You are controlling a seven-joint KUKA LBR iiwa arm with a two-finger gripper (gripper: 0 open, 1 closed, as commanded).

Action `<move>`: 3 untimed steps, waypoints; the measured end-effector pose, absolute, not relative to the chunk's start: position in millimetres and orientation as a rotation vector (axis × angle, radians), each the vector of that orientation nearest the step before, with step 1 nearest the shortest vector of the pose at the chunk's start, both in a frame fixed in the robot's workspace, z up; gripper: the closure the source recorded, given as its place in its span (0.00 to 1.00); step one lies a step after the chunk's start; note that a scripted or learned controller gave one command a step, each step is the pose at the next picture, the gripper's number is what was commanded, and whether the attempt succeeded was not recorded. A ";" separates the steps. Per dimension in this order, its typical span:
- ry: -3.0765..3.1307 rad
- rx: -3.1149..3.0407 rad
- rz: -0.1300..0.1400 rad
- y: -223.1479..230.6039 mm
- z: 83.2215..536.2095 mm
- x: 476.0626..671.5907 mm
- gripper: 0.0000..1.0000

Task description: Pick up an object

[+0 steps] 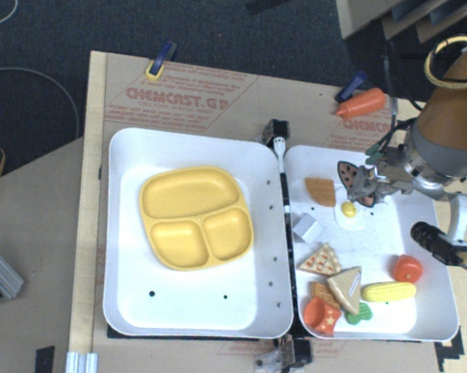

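A: Arm pose? Take the fried egg point(349, 211) in the right bin point(425, 310) as the mark.

B: The grey arm point(452, 141) enters from the right, its orange band up at the top right corner, wrist bent down toward the bin's back half. The gripper point(364, 186) hangs just behind the egg, tip pointed down and leftward, low over the bin floor. There is something dark and speckled at its tip; whether that is a toy or part of the tool I cannot tell, and how far the claw is spread, or whether it has hold of anything, cannot be read from this angle.

A: Candidates for the pick?

B: All in the right bin. Toast slice point(322, 191) just left of the egg. Small grey block point(304, 227) to the front-left of it. Pizza slice point(321, 260) in front of the egg, then a sandwich wedge point(346, 288) further forward, touching an orange-red piece point(320, 313) with a green bit beside it, possibly a carrot. Corn cob point(388, 291) front-right of the egg, a tomato point(408, 268) just behind the cob.

A: Elsewhere?

B: Left bin point(119, 294), well left of the egg, holds a yellow divided plate point(197, 217), three compartments. An orange clamp point(361, 102) sits on the board behind the egg, outside the bins. A black fitting point(438, 240) stands off to the egg's right, over the bin's right edge.
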State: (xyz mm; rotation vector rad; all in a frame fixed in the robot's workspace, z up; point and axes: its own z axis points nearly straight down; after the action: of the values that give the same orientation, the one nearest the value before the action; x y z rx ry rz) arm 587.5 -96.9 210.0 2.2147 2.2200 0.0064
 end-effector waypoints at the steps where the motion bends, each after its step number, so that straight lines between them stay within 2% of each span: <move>1: 2.220 2.217 0.004 -96.5 226.0 588.5 1.00; 3: 2.231 2.219 -0.002 12.4 219.3 544.1 1.00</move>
State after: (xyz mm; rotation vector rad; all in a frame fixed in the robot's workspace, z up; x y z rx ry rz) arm 544.1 12.4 219.3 2.2193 2.2310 -0.0024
